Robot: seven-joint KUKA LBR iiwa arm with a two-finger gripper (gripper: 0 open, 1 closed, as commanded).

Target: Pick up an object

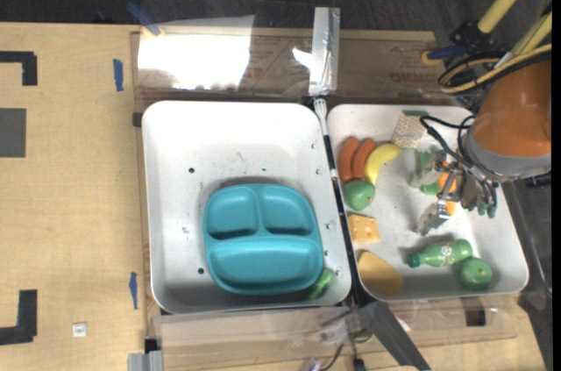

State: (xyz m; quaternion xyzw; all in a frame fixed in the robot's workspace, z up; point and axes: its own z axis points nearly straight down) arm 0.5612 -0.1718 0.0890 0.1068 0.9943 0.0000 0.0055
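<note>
Hand low over the right bin, grip state impossible to tell, green bottle just below it, green apple beside that, yellow banana and cheese wedge to its left

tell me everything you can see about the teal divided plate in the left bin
The teal divided plate is a rounded-square tray that looks like smooth plastic, with three compartments: two smaller ones toward the far side and one wide one toward the near side. It lies flat and right side up on the floor of the left bin, in the near half, close to the near wall. A small green item sits at its near right corner, apparently touching it. Its compartments hold nothing.
</note>
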